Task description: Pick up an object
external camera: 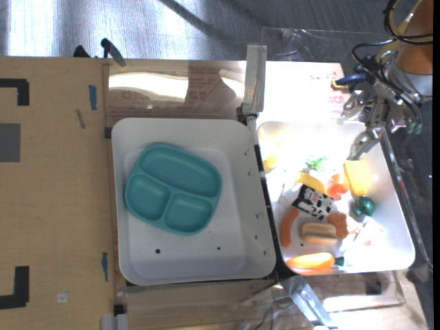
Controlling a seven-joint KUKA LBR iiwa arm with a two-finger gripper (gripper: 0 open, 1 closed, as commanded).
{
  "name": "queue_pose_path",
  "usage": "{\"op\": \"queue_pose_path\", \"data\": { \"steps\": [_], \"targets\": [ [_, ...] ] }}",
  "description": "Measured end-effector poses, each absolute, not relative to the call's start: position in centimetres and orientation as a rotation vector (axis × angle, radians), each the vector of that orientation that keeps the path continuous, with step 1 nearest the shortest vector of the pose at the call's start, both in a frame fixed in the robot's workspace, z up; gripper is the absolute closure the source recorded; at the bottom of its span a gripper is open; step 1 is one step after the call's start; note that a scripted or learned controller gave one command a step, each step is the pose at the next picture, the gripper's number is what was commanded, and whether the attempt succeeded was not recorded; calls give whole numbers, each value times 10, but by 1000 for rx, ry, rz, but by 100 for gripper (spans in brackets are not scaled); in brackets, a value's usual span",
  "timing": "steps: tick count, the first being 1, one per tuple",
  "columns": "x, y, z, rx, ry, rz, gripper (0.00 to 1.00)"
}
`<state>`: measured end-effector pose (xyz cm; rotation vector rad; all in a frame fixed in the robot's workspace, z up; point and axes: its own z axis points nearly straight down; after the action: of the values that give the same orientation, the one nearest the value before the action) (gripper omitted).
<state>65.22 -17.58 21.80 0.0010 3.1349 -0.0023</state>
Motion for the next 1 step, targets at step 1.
{"op": "queue_pose_path", "data": {
  "steps": [1],
  "targets": [
    [637,-179,91,138,3128,-1,0]
  ]
}}
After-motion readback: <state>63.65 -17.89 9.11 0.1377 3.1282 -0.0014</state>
